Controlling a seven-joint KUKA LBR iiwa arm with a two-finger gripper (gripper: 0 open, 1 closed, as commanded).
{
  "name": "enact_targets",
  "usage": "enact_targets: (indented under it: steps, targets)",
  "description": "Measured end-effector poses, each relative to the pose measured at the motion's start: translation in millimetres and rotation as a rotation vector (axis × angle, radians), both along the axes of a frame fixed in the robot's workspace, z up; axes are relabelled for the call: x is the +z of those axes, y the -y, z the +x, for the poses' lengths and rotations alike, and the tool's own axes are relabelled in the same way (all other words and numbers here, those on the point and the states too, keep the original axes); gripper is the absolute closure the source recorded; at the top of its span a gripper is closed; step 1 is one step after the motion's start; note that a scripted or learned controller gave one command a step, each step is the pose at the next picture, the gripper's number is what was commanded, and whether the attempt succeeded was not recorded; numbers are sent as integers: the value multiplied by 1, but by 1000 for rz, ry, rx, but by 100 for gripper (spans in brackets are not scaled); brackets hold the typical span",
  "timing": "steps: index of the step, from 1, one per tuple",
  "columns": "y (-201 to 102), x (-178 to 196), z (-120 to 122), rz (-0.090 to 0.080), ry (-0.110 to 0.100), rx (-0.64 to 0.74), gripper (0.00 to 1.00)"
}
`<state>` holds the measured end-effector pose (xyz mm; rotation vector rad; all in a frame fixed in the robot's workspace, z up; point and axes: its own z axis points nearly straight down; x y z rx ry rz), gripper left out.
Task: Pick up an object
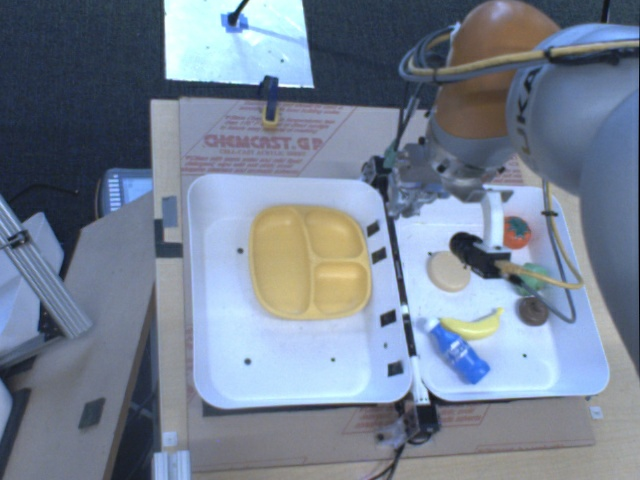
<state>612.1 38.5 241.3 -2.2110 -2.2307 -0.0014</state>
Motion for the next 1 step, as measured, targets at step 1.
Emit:
enact_targets:
  steps: [1]
  targets:
    - [-47, 0, 10, 0, 3, 0, 100]
